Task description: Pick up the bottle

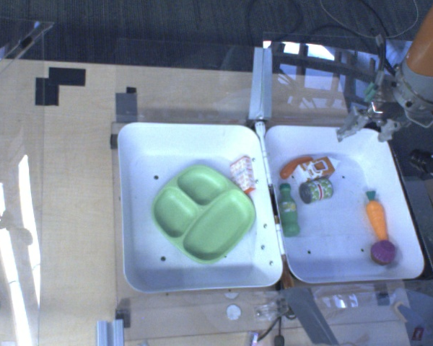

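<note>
A small green bottle [288,210] lies on its side along the left wall of the right bin [346,269], cap pointing to the far side. My gripper [366,129] hovers over the far edge of that bin, well up and to the right of the bottle. Its two fingers stand apart, open, with nothing between them.
Close to the bottle's cap end lies a green-labelled can [317,190], with an orange and white packet [307,166] beyond it. A carrot [377,217] and a purple item [382,251] sit at the right. The left bin [141,265] holds a green divided plate [204,213] and a small wrapper [242,174].
</note>
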{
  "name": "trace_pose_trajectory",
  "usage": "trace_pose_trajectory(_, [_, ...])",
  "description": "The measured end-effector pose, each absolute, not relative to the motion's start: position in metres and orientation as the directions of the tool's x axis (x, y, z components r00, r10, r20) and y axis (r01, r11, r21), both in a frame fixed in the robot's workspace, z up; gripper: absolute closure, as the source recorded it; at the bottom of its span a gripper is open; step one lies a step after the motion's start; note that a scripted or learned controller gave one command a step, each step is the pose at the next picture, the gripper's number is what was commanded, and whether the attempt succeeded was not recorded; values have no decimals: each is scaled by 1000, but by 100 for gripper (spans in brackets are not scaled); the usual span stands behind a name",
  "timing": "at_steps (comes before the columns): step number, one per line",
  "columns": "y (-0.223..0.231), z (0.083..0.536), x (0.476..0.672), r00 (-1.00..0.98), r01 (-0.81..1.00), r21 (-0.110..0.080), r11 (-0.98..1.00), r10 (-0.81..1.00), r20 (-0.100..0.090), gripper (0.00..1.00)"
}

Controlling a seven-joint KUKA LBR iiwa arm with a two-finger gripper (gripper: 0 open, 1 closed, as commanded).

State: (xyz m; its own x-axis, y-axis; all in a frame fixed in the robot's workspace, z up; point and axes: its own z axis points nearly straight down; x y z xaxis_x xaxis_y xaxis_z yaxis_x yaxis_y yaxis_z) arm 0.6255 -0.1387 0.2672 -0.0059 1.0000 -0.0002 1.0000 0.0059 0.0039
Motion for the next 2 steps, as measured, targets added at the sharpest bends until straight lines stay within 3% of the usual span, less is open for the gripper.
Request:
trace_pose_trajectory(1, [-170, 203, 582, -16, 1000, 4, 16, 1000, -1, 0])
trace_pose_trajectory(2, [-139, 155, 544, 51, 999, 5, -51, 999, 0, 0])
